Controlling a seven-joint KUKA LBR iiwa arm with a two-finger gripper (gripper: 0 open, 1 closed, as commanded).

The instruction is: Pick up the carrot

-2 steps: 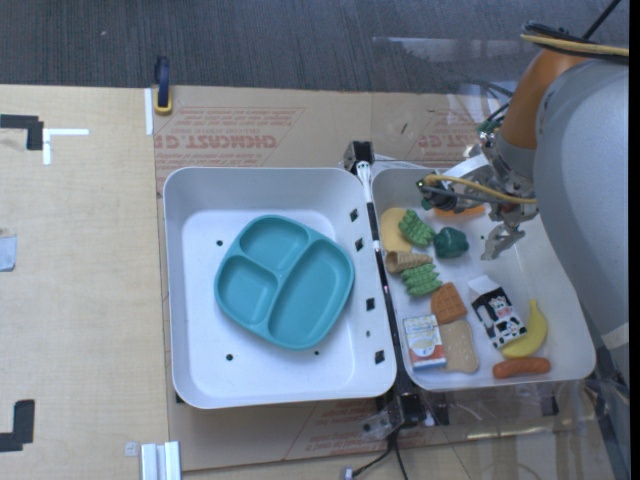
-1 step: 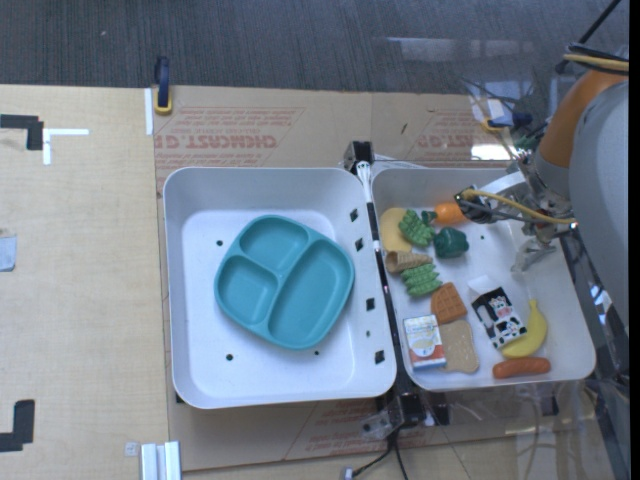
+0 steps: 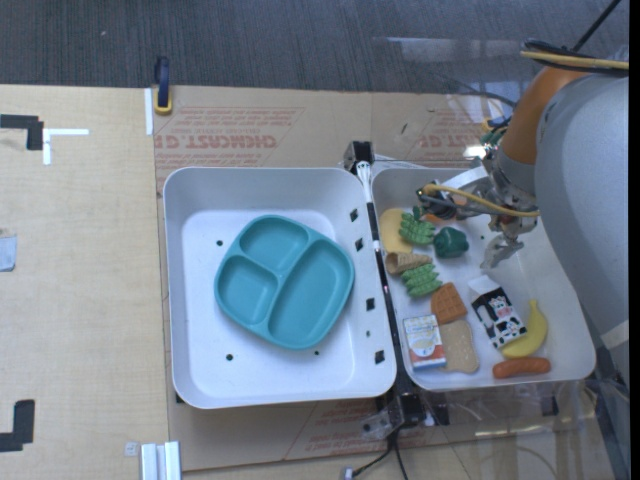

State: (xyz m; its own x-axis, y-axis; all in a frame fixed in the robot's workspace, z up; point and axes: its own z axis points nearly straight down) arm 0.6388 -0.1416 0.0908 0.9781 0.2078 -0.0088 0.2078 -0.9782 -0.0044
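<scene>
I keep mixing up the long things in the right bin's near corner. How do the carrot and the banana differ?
The carrot is orange; the banana is yellow. The carrot lies nearly straight along the bin's near edge; the banana curves and lies at a slant just above it. The banana looks thicker. Both are long toy foods lying flat in the right bin, close together.

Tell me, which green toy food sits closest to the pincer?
The dark green round one, nearest the pincer; the two lighter, leafy green pieces lie farther left.

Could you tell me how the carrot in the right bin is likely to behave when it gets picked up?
The carrot looks like smooth, rigid toy plastic, so probably light and somewhat slippery. Its rounded, tapered shape may roll if nudged. It lies beside the banana, near the right bin's front wall, leaving the end effector little room.
</scene>
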